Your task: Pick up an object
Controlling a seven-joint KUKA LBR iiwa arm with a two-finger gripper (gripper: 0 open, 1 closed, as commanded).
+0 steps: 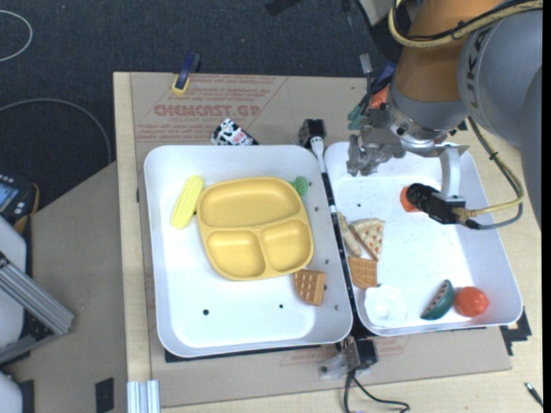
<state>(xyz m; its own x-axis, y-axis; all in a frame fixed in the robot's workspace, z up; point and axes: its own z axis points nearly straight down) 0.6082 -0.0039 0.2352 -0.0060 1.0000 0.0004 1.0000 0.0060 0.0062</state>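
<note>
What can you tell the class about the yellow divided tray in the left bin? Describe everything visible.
The yellow divided tray looks like smooth moulded plastic with rounded corners. It has three compartments: one long one across the far side and two smaller ones nearer the camera. It lies flat and right way up in the left bin, turned slightly askew. A toy corn cob lies at its left edge, something green peeks out at its far right corner, and a waffle piece sits near its near right corner.

My view: brown board (215, 101) under the bins, yellow clamp (183, 76) at its far edge, dark carpet (103, 24) around.
</note>
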